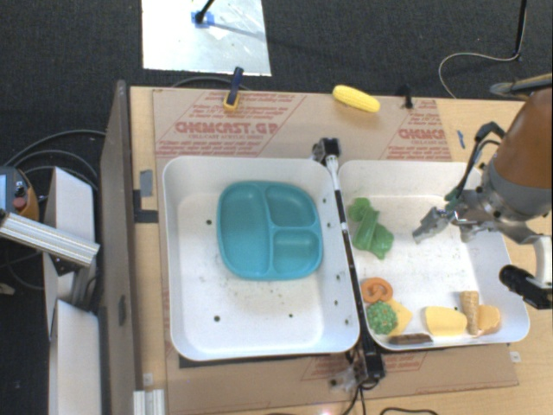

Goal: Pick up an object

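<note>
One gripper (429, 226) is seen over the right bin (510, 258), its grip impossible to judge. One green toy (370, 229) lies near that bin's left edge; five small items are clustered along its front edge.

Bare floor mid right bin (510, 258), between green toy (371, 229) and food pieces (432, 316) along near wall.

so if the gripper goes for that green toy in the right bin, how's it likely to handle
The green toy looks like moulded plastic, so probably stiff and light. Its lumpy, uneven outline may let the fingers slip off unless they close across a narrower part. It lies flat close to the divider between the bins, so it seems unlikely to roll, though a push could jam it there.
</note>
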